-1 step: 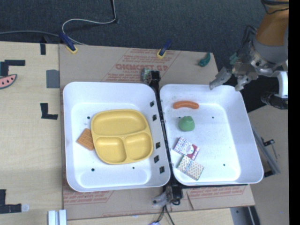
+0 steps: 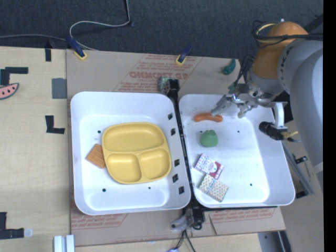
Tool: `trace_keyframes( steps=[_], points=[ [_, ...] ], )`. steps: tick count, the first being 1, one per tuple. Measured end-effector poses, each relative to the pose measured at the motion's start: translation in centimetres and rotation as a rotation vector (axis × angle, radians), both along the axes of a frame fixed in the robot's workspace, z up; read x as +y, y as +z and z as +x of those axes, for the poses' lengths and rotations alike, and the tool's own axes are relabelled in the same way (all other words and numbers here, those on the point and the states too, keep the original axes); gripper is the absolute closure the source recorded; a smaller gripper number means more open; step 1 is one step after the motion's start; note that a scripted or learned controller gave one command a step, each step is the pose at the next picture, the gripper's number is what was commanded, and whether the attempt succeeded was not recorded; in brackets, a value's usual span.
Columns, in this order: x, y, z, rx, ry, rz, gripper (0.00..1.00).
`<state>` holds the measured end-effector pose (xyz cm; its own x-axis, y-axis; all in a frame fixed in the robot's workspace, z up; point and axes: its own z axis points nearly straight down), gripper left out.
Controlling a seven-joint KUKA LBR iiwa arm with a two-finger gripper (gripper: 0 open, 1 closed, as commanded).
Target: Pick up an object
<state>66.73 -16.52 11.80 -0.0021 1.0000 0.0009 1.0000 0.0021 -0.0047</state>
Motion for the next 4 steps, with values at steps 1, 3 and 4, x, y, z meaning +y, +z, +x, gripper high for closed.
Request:
trace_keyframes(
  steps=[1, 3, 4],
  points=[
    [5.7, -3.2, -3.2, -0.005, 0.0, -0.001, 0.0],
    [5.7, -1.3, -3.2, -0.006, 0.001, -0.002, 1.0],
    [5.8, -0.4, -3.2, -0.005, 0.002, -0.001, 1.0]
  ],
)
